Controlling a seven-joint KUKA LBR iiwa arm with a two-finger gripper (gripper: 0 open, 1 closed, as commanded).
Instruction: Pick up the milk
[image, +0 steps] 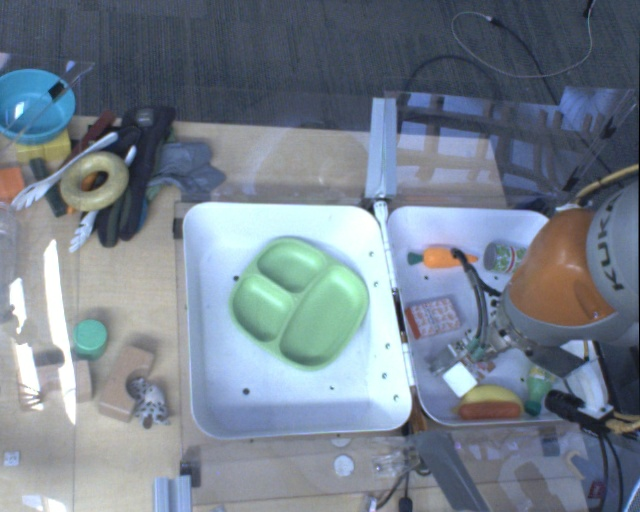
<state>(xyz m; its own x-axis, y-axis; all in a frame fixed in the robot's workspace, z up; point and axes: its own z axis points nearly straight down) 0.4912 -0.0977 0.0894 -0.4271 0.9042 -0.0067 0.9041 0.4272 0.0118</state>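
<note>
In the right bin (402, 300), a small white block (460, 381) that looks like the milk carton lies near the front wall. My gripper (468, 350) hangs low just above and behind it, under the orange wrist band (560, 275). Whether it touches the white block is unclear. A pink-and-white printed box (433, 318) lies flat to the gripper's left. The arm hides the right half of this bin.
The right bin also holds a carrot (438, 257), a green-topped can (503, 257), a red-and-yellow fruit (490, 402) and a small green bottle (538, 388). In the left bin (200, 330) lies a green divided plate (300, 301). Loose items sit on the bench at left.
</note>
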